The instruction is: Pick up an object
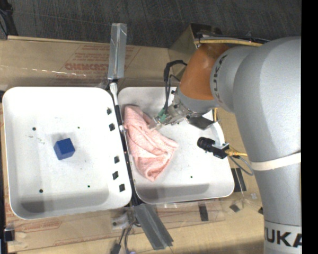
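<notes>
While your blue cube [64, 148] sits alone in the left bin [21, 194], the pink cloth [147, 144] lies at 9 o'clock in the right bin [201, 187]; gripper [163, 118] touches its 1 o'clock edge, grip can't be told.

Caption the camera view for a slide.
Pincer at the pink cloth in the right bin; blue cube alone in the left bin.

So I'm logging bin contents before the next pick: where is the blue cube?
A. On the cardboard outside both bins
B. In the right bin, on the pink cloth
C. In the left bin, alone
C: the blue cube sits by itself on the floor of the left bin, while the pink cloth lies in the right bin.
</notes>
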Robot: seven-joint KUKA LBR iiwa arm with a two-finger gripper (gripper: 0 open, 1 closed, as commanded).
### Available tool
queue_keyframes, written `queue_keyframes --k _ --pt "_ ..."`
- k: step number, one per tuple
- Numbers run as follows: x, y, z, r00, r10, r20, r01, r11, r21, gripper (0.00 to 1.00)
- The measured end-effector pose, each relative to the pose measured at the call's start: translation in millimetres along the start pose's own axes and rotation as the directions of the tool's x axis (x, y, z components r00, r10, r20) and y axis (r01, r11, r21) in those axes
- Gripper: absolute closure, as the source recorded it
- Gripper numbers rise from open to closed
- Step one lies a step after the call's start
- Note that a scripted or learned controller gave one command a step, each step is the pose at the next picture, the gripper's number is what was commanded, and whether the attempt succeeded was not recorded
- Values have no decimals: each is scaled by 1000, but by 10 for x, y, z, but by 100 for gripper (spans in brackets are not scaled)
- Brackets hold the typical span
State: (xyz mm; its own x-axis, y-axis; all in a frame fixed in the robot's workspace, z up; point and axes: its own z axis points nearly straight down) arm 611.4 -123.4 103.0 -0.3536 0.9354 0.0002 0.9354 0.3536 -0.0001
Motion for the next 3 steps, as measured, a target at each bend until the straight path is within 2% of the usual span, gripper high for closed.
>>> queue_keyframes --k 1,2,3 --pt "-2 -1 -1 1000 0 0 0 1000 0 0" --pt "-48 203 -450 993 -117 0 117 993 0 0" --pt "-71 -467 114 991 -137 -2 137 991 3 0"
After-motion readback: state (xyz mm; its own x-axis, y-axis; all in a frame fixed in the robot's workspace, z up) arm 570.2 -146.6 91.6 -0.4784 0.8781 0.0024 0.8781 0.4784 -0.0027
